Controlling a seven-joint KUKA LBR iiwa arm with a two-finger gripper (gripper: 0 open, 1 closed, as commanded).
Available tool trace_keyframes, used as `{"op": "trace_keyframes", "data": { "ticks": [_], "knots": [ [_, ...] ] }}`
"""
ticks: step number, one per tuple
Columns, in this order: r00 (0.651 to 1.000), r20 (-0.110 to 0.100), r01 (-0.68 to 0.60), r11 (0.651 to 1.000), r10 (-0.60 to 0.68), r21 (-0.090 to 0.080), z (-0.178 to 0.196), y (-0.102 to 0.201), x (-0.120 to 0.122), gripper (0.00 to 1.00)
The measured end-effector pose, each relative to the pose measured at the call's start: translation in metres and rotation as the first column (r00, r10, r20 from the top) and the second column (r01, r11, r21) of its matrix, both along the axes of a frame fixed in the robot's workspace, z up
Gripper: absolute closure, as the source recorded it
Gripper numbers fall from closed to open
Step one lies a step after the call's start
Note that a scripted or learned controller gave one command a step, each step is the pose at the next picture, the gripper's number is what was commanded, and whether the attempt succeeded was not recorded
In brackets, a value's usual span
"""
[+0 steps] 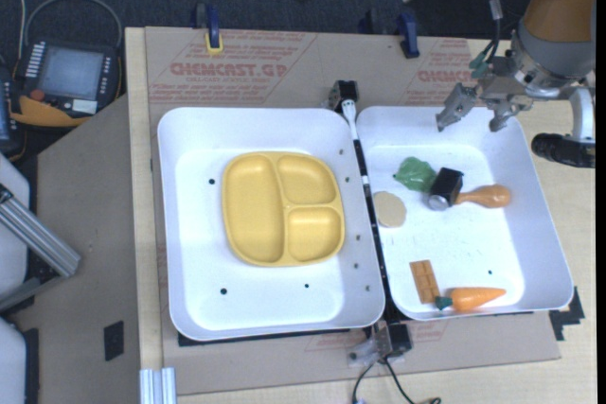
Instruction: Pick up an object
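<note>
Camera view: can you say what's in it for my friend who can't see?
A robot arm's open pincer hovers over the right bin's far edge, above a toy carrot and other small items. The left bin holds a yellow divided plate.

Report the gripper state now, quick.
Gripper: open, fingers spread with nothing between them, above the far edge of the right bin.

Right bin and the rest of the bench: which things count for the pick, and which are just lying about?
For the pick:
gripper, open
green piece
tan disc
brush
wooden block
carrot
right bin

Lying about:
yellow tray
left bin
handheld pendant
</note>
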State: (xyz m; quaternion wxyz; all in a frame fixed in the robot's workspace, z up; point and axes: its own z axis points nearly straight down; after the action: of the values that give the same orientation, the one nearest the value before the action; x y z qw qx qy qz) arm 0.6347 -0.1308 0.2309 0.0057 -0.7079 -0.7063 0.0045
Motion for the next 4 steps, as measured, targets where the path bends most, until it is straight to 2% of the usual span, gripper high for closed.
{"op": "trace_keyframes", "data": {
  "ticks": [1, 2, 4],
  "knots": [
    [1.000, 0.014, -0.002, 1.000, 0.003, -0.002, 0.008, 0.000, 0.003, 0.00],
    [1.000, 0.008, -0.001, 1.000, 0.001, -0.001, -0.046, -0.004, -0.008, 0.00],
    [1.000, 0.010, -0.002, 1.000, 0.002, -0.001, -0.148, -0.013, -0.010, 0.00]
  ]
}}
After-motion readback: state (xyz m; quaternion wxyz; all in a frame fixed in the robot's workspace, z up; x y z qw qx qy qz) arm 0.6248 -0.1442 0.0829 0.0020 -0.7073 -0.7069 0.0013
